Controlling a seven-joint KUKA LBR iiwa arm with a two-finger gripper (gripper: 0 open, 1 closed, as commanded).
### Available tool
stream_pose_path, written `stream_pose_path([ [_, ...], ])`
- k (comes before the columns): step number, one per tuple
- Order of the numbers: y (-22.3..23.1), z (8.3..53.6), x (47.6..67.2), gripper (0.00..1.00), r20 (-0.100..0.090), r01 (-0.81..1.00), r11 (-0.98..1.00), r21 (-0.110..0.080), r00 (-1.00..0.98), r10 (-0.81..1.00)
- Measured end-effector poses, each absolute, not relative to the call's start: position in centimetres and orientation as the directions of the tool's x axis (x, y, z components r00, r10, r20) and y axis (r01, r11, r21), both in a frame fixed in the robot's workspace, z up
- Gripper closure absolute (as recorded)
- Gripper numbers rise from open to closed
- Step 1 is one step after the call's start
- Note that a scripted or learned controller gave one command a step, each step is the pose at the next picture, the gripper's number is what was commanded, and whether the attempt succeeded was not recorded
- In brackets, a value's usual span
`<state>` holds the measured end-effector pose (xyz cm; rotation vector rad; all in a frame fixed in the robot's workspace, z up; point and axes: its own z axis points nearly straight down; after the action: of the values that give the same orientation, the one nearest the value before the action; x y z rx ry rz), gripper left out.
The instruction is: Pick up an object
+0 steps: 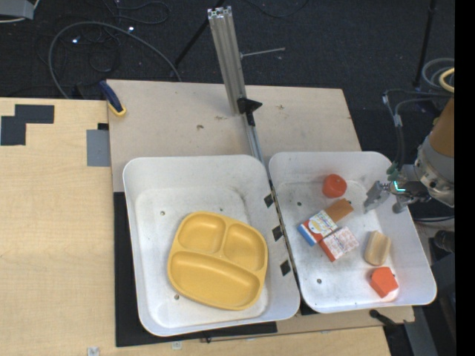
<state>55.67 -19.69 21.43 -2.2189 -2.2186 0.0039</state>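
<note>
Camera view:
Gripper (386, 193): over the right bin's (415, 291) far right side, jaws apart, holding nothing.
Objects: red ball (334, 185), small cartons (330, 236), tan block (376, 248) and orange block (384, 281) lie in that bin.
Left bin (141, 199): holds a yellow tray (217, 259).
Progress: nothing lifted; choosing, grasping and raising remain.

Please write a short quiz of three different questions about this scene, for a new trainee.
1. True or false: the yellow divided plate lies in the right bin.
2. Which item lies nearest the pincer? A. orange block B. red round object C. yellow divided plate
3. Fill in: the tan piece lies just above the ____ block.

Key: 1. false, it lies in the left bin; 2. B; 3. orange.
</note>
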Motion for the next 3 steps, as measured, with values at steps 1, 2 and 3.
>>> stream_pose_path([
  [1,-19.7,21.6,55.8,0.0,0.0,1.0,0.0,-0.001,0.0,1.0],
  [2,-19.5,16.8,56.5,0.0,0.002,1.0,0.001,-0.007,-0.001,1.0],
  [3,-19.9,11.8,55.5,0.0,0.002,1.0,-0.001,-0.007,0.001,1.0],
])
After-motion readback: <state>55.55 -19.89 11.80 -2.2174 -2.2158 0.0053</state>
